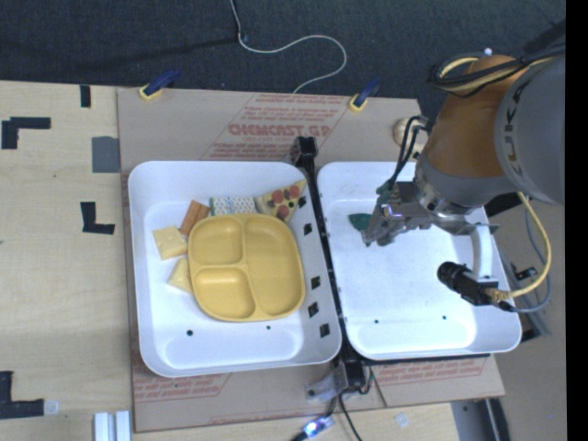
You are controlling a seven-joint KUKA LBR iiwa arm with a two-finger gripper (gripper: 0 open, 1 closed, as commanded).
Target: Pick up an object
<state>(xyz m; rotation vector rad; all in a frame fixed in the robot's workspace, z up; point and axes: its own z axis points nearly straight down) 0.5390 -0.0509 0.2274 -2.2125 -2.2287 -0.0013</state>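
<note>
My gripper (pixel 378 231) hangs over the upper left part of the right bin (pixel 413 324), under the grey arm with its orange band (pixel 464 136). A small dark teal object (pixel 359 220) lies right at the gripper's tip, touching or nearly touching it. I cannot tell whether the gripper holds it. In the left bin (pixel 152 329) a yellow divided plate (pixel 246 266) sits in the middle. Several small items lie along the plate's upper and left edges: a tan square piece (pixel 169 243), a brown piece (pixel 194 216) and a patterned piece (pixel 285 198).
A black divider with clips (pixel 319 246) runs between the two bins. A black cable part with a yellow wire (pixel 469 285) hangs over the right bin's right side. Cardboard (pixel 266 127) lies under both bins.
</note>
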